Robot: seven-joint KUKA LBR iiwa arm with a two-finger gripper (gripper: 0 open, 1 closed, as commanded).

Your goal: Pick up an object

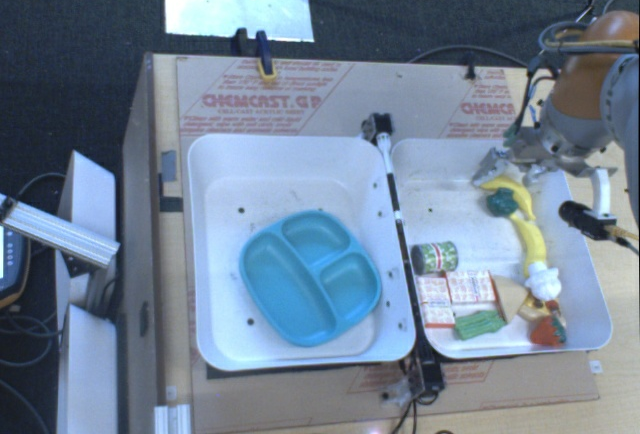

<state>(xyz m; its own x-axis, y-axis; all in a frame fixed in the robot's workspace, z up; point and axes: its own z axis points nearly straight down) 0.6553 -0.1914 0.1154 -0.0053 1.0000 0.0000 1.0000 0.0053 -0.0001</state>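
Observation:
The right bin [590, 322] holds a yellow banana [528, 234] lying lengthwise, with a small teal object [500, 204] at its far end. A green can [435, 256] lies on its side near the divider. At the front are red-and-white boxes [456, 294], a green block [478, 324], a white piece [541, 276] and a small red item [548, 330]. My gripper [511, 169] hangs over the bin's far right, just beyond the banana's far tip. Its fingers stand apart with nothing between them.
In the left bin [215, 222] a blue divided plate [310, 274] lies flat. A divider rail [395, 212] runs between the bins. The grey arm with its orange band [600, 72] comes in from the upper right.

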